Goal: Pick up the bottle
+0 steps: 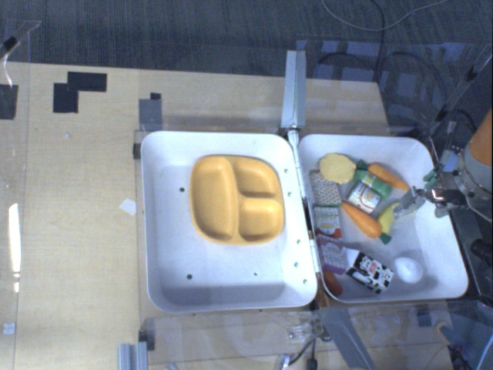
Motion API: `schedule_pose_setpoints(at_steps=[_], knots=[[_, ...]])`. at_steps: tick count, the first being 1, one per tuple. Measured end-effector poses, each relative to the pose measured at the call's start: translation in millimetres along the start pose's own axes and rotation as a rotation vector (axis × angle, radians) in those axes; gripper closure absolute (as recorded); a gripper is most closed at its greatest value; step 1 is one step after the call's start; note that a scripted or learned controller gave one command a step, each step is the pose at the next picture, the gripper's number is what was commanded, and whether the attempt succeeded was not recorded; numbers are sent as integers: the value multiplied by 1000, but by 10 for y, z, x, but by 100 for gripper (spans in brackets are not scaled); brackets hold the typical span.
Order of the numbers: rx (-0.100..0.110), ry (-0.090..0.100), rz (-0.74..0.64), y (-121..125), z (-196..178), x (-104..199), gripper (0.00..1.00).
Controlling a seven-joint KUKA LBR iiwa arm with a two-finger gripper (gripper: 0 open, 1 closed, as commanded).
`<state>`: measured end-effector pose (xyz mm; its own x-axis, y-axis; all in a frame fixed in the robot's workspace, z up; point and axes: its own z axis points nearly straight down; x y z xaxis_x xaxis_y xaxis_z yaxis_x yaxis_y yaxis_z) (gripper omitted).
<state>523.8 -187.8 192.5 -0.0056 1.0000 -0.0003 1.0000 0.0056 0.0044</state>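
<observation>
Bottle (pixel 367 194), with a green cap and a white label marked in red: it lies on its side in the upper middle of the right bin (pixel 445 262), cap end toward that bin's far wall.

Camera view, objects crowding the bottle, all placed by the right bin:
- A pale yellow round item (pixel 337 167) lies near the bin's far left corner, touching the bottle's cap end.
- An orange carrot (pixel 387 176) lies aslant toward the bin's far wall, against the bottle's far side.
- A second carrot (pixel 360 220) lies at the bin's centre, just along the bottle's near side.
- A small yellow-green piece (pixel 386 220) sits at the second carrot's tip, toward the bin's right wall.
- Flat packets (pixel 326 206) are stacked along the bin's left wall.
- A black-and-white box (pixel 370 273) and a white ball (pixel 407 269) rest near the bin's front wall.

The gripper (pixel 414 200) reaches in over the bin's right wall and hangs right of centre, close to the yellow-green piece and apart from the bottle. Whether it is spread or closed cannot be told, and nothing is seen held in it. The carrots flank the bottle on two sides.

Beside the right bin's left wall, the left bin (pixel 166 230) holds a yellow divided tray (pixel 235 199).
</observation>
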Motion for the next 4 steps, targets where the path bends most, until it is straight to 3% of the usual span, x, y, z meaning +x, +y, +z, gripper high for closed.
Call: schedule_pose_setpoints(at_steps=[1,2,3,4], knots=[[-2,-2,-179,-325,975,-163,0],[-2,-1,-66,515,866,132,0],[-7,-6,-219,1222,1004,213,0],[-6,-3,-220,1473,115,-161,0]])
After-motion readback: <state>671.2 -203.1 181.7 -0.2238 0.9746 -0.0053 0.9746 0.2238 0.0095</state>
